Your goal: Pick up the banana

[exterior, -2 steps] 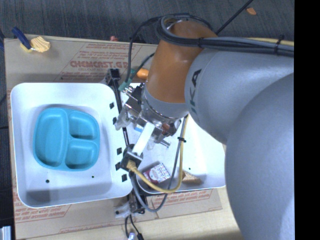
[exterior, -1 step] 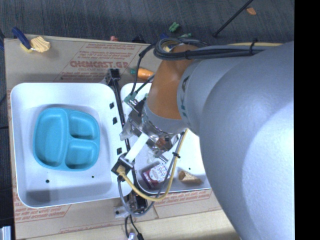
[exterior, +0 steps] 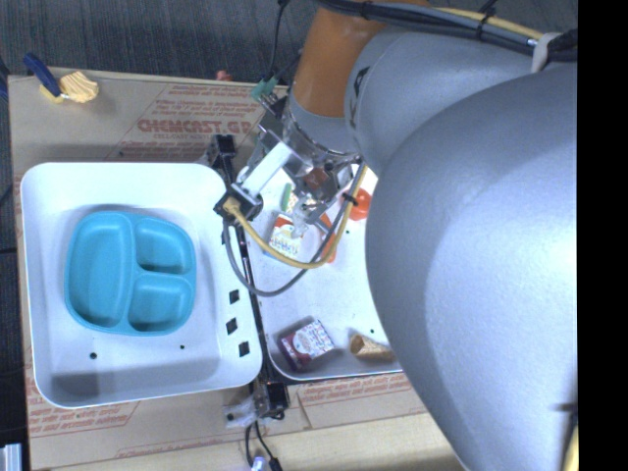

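Gripper (exterior: 306,196) is down in the right bin (exterior: 324,366), can't tell its state from this angle. Banana (exterior: 282,250) lies just near-left of it, almost under it. Blue tray (exterior: 130,271) sits in the left bin (exterior: 49,224).

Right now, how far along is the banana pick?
Done: the gripper is down in the right bin, above a yellow curved item that may be the banana. In hand: nothing I can confirm; the wrist and cables hide the contact. Left: a clear grasp, then the lift out.
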`<state>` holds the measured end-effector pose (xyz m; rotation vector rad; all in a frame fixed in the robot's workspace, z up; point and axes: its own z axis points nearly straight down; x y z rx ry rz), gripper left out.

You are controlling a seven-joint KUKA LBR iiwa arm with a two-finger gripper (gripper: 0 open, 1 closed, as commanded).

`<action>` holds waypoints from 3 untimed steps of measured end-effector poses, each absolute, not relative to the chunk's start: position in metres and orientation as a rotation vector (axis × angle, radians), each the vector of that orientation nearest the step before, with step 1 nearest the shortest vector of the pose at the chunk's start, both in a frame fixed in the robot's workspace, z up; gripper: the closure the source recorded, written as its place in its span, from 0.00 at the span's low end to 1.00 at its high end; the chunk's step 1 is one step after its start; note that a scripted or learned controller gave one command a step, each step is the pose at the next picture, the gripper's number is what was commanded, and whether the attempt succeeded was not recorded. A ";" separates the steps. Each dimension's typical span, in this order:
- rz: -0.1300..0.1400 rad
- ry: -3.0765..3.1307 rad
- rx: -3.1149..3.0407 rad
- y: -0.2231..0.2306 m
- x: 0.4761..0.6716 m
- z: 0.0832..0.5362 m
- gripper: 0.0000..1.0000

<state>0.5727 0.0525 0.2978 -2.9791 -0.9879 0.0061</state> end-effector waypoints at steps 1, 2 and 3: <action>0.009 -0.829 -3.028 -0.025 0.634 0.259 0.00; 0.009 -0.492 -3.100 0.021 0.534 0.308 0.00; 0.015 -0.324 -3.122 0.006 0.558 0.189 0.00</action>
